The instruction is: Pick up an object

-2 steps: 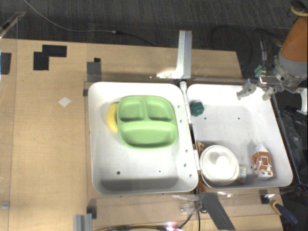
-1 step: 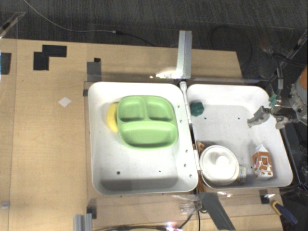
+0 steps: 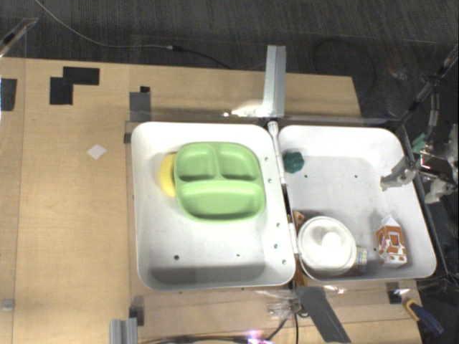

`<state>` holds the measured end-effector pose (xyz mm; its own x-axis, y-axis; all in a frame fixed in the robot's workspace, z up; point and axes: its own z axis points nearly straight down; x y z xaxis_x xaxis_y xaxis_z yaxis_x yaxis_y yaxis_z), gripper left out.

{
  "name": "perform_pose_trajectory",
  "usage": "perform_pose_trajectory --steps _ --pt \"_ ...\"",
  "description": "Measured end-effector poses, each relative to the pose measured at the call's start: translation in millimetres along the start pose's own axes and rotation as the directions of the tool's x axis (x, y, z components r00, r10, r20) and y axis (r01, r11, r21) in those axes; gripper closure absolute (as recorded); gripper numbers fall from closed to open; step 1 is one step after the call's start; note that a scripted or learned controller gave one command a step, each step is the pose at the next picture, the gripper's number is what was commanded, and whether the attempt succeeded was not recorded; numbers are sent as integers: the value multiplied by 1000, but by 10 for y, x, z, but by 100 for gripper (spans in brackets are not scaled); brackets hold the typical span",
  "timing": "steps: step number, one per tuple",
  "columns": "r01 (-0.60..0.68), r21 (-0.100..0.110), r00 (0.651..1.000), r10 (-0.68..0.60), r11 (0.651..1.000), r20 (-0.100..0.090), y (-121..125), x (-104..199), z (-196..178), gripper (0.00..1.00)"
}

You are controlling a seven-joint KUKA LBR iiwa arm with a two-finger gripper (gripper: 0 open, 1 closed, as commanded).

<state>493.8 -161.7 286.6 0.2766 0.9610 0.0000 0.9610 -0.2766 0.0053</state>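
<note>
Green plastic is what we meet first on the left: a divided tray [image 3: 217, 180] lies flat in the far half of the left bin [image 3: 154, 256], three compartments up, with nothing in them that we can make out. A yellow object [image 3: 166, 176] peeks out from under or behind its left edge, too hidden for us to name. We judge the tray stiff, light and rather slick, and too broad to take across; a raised rim or a divider would be the place to pinch. Moving right, the right bin [image 3: 344, 149] holds three things well apart: a small teal object [image 3: 293, 161] just beside the far left wall, a white bowl [image 3: 326, 244] at the near left corner, and an orange-and-white carton [image 3: 391, 242] near the right wall. We would pick the teal object as the likeliest target: small, probably light, and standing free enough for fingers to close around its sides, though the wall crowds one side. The bowl looks hard and smooth, best taken by its rim. At the far right edge the gripper [image 3: 401, 176] hangs over the bin's right side; we cannot tell whether it is wide or narrow.
</note>
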Motion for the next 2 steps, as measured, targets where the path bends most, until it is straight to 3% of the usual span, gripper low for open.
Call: perform_pose_trajectory --steps 1,2 --pt "48 3 999 -48 999 0 -31 -133 715 0" --pt "153 3 988 -153 988 -1 34 -357 962 0"
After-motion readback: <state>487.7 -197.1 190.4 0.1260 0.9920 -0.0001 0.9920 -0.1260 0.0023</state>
